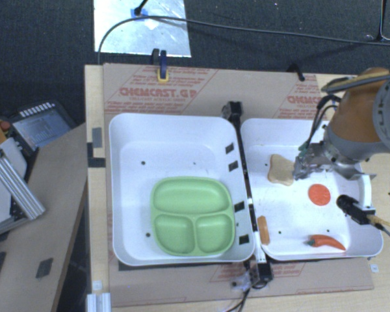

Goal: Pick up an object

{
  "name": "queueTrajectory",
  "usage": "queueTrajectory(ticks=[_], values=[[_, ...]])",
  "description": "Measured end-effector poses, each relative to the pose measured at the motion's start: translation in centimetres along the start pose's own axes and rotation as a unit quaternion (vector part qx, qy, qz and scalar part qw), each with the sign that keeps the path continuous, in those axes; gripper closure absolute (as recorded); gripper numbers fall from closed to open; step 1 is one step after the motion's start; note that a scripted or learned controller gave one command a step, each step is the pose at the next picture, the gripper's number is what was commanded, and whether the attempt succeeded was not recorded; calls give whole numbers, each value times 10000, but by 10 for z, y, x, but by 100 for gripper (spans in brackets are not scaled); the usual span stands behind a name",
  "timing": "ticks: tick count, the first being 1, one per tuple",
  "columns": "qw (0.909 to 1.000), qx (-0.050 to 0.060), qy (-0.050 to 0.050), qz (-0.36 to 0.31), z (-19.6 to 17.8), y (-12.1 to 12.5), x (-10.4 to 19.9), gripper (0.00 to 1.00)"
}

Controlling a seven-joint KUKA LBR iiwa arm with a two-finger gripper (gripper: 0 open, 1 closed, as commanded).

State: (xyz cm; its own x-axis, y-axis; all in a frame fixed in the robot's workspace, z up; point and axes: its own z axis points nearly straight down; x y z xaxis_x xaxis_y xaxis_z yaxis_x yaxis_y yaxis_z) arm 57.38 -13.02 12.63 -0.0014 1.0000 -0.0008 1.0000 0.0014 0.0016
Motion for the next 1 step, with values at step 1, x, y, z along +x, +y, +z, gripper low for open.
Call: queueTrajectory(ticks=[1], values=[[10000,-22,-1,-13,-45,3,5,100]])
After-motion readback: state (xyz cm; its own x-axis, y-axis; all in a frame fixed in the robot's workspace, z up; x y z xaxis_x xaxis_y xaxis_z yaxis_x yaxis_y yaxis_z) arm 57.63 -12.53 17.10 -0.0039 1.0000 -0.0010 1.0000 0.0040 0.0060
